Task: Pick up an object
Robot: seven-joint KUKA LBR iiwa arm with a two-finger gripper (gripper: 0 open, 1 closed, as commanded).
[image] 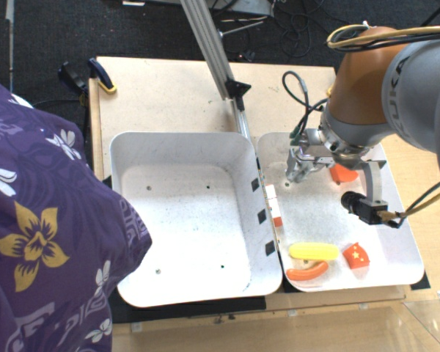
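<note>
- Over the right bin point(396, 259), looking down from the fixed camera, the grey arm with its orange band reaches in from the right and hangs its gripper point(299, 169) low above the bin's far left part.
- From this angle I cannot tell whether the fingers are apart or together; they look like a small metal cluster pointing down, and nothing is visibly between them.
- Just beside the gripper, to its right and partly under the wrist, lies an orange block point(344, 173) on the bin floor.
- At the near edge of the same bin sits a yellow banana-shaped piece point(314, 251), with an orange sausage-shaped piece point(307, 271) touching or almost touching it on the near side.
- A small red block point(356, 255) rests just to the right of those two, near the bin's front corner.
- A black fitting point(364, 207) on a bracket hangs off the arm, above the middle of the right bin.
- The left bin point(125, 160) lies alongside, its wall meeting the right bin's wall along the middle.
- Both bins rest on a pale wooden table point(169, 94).
- A slanted metal pole point(209, 39) crosses the table from the far side.
- A purple flowered cloth point(37, 226) covers the left of the picture and overlaps the left bin's edge.
</note>
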